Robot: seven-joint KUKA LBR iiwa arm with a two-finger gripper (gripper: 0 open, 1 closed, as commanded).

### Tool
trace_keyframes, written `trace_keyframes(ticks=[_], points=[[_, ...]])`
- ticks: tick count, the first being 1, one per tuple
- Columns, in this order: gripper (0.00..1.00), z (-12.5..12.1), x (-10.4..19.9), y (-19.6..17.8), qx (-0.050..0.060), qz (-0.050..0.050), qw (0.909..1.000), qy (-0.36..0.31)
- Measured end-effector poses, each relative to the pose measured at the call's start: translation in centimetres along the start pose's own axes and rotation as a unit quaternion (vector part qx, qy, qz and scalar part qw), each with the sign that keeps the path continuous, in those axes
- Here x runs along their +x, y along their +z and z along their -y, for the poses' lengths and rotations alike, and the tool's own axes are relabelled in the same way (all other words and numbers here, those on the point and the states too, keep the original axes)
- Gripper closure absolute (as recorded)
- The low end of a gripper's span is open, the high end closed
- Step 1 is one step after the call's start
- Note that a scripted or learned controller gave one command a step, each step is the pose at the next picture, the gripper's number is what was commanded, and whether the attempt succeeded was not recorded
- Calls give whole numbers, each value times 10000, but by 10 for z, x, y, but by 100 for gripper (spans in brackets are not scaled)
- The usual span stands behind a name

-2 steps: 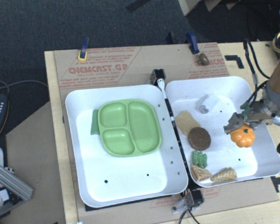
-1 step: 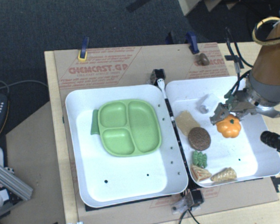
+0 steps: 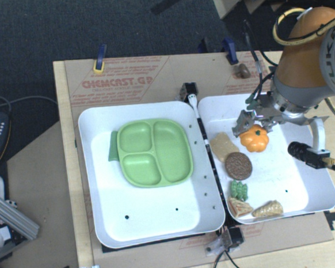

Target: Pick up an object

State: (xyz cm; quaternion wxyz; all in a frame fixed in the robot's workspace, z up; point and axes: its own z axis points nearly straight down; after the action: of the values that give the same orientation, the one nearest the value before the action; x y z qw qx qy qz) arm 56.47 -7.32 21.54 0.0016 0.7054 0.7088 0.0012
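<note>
I have the gripper [image 3: 252, 124] low in the right bin [image 3: 311, 203], the orange pumpkin toy [image 3: 255, 140] touching just below it, but I cannot tell its state, and I judge the round toy could roll away sideways.

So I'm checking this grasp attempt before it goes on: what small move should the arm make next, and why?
Probably a short descent onto the orange pumpkin toy. The gripper sits right above its upper left edge in the right bin, and nothing shows between the fingers, so lowering a little and shifting slightly toward the pumpkin's middle seems best.
</note>
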Motion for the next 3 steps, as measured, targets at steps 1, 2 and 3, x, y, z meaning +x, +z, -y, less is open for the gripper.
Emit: trace_keyframes(ticks=[1,2,3], points=[[100,-41,27,-16,-12,-1,10000,3],[100,-61,42,-19,-3,-1,10000,11],[100,-61,41,2,43,-3,10000,22]])
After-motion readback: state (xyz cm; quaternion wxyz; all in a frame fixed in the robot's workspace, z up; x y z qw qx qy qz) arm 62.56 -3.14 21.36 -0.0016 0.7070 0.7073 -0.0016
